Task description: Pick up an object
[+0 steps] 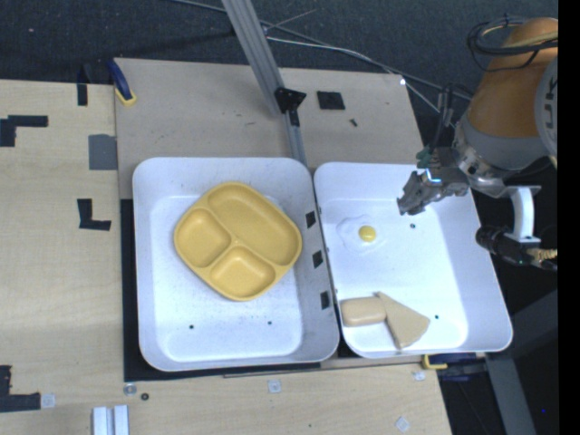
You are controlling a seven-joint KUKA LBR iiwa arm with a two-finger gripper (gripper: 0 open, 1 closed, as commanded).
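The right bin [471, 270] holds a fried egg toy [362, 234] with a yellow yolk near its upper left, and a beige bread piece [362, 311] beside a tan wedge [404, 321] at its front. My gripper [413, 198] hangs over the bin's upper right part, to the right of the egg and slightly behind it. Nothing shows between its dark fingers. A yellow divided plate [237, 239] lies in the left bin [159, 324].
A grey metal pole [258, 53] slants down to the bins' shared back edge. Black clips [316, 259] sit on the divider between the bins. Cables run across the dark floor behind the bench.
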